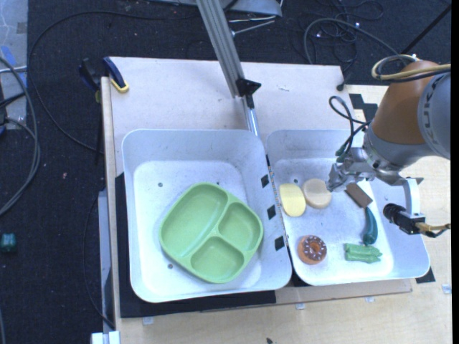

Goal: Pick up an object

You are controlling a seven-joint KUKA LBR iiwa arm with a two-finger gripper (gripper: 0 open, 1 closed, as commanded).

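Observation:
My gripper (pixel 340 177) hangs low over the right bin (pixel 409 264), close to its back half. Just left of and below it lies a beige round piece (pixel 317 193), touching a yellow piece (pixel 292 200). A brown block (pixel 358 194) lies just right of the gripper's tip. Nearer the front are a chocolate donut with sprinkles (pixel 312 249), a teal curved item (pixel 370 226) and a green leafy item (pixel 362 253). I see nothing lifted off the bin floor.
The left bin (pixel 143 156) holds a green divided plate (pixel 211 232). A metal pole (pixel 222 38) slants down to the ridge between the bins. The arm's grey and orange body (pixel 405 124) covers the right bin's back right corner. Cables lie on the floor behind the bench.

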